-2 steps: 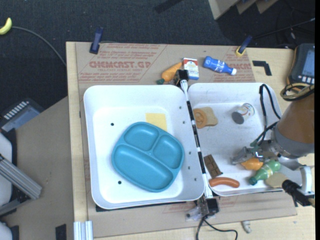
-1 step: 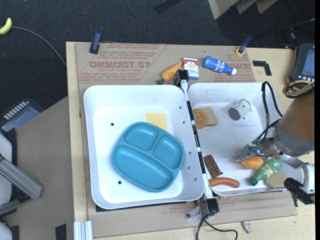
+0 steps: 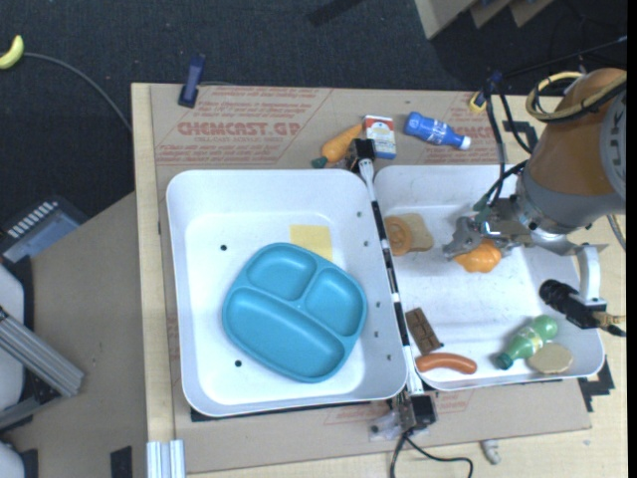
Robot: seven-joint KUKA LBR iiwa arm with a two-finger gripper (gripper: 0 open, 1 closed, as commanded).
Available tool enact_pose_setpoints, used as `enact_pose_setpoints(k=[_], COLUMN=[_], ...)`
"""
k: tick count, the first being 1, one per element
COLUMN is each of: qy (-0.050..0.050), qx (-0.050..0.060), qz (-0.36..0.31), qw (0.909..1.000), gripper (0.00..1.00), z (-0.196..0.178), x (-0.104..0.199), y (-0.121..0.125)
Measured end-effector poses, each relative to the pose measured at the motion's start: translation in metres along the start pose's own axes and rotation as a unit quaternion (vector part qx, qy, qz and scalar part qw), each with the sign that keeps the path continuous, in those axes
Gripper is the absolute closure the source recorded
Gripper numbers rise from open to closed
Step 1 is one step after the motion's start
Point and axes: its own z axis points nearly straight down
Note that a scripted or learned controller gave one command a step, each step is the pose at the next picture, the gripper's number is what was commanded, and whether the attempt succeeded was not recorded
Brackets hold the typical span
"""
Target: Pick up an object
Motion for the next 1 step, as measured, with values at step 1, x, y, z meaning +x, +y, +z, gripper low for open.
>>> enact_pose_setpoints(k=[1], qy=[0.0], qx=[0.0], qz=[0.0], qw=[1.0], gripper=[1.0], z=[-0.0623], x=[0.0798], y=[-0.0001])
